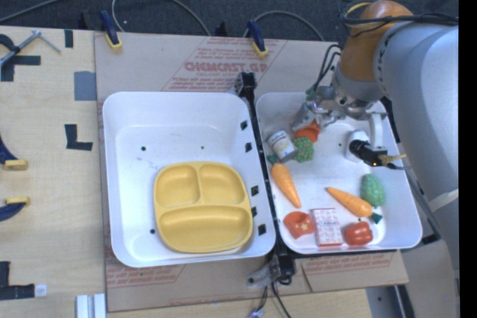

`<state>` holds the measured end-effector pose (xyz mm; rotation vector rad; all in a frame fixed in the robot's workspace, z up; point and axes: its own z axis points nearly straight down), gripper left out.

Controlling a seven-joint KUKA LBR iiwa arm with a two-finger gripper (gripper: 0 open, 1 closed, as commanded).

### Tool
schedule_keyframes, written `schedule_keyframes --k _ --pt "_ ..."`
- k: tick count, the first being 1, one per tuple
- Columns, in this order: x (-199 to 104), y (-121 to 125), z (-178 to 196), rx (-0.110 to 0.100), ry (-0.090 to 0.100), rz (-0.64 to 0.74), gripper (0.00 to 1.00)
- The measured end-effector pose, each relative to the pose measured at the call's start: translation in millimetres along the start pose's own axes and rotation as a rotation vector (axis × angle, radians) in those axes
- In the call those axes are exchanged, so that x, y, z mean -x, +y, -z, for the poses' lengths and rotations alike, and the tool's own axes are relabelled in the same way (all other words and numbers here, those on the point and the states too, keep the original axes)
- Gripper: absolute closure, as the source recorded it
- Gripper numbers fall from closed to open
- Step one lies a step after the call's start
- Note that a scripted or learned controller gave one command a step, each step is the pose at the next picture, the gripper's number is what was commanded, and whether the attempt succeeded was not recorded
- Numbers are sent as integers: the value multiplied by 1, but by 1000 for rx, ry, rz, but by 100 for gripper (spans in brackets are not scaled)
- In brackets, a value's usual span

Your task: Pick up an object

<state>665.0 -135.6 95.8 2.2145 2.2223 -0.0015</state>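
The gripper [313,118] hangs low in the right bin [406,194], near its back wall, just behind a small red piece [308,133] and the broccoli [303,150]. Whether the fingers are wide or narrow I cannot tell; the wrist and cabling hide them, and nothing can be seen between them. Taking the broccoli as landmark: a small can [279,144] lies on its side just left of it, touching or nearly so; one carrot [285,184] lies just in front of it, pointing forward; a second carrot [349,201] lies further front and right; a green leafy piece [373,189] sits well to its right by the bin wall; a red tomato slice [298,223], a patterned box [326,226] and a red tomato [358,233] line the front edge. The left bin [119,160] holds a yellow tray [203,206]. The nearest candidates look like light, stiff plastic toy food, so weight should be no trouble, but smooth rounded surfaces may slip. The broccoli is probably best taken across its bumpy head; the can across its round body, since it could roll; the crowding there risks nudging neighbours.
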Motion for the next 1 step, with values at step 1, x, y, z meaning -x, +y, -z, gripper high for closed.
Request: schedule_keyframes --k 1 --pt "-83 -25 90 -1 5 0 100"
